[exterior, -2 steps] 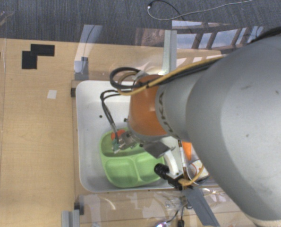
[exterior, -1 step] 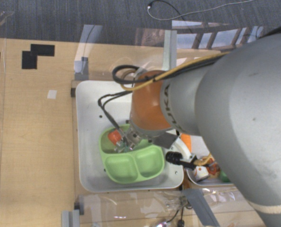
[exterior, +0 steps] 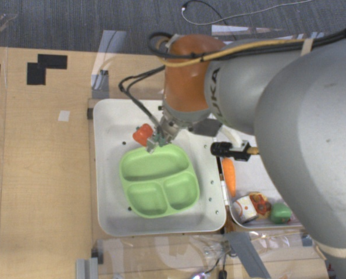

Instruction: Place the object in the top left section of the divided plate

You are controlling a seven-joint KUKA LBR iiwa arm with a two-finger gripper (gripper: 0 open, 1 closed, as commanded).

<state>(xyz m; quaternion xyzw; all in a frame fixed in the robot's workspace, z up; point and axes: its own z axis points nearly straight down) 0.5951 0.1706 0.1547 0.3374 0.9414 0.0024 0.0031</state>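
Green three-section plastic plate [exterior: 159, 180] is lying in my left white bin [exterior: 106, 173].
My two-finger gripper [exterior: 154, 142] is hovering at its upper rim, touching a small red-orange object [exterior: 142, 135]; grip state I cannot tell.

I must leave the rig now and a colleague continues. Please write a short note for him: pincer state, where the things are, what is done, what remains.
Pincer: low over the left bin, at the far rim of the green divided plate; open or shut cannot be told.
Orange-red object: beside the pincer tip, just outside the plate's rim; a grasp cannot be confirmed.
Right bin: a carrot and other small items.
Done: arm brought to the plate.
Left: object not yet in the plate's top left section.
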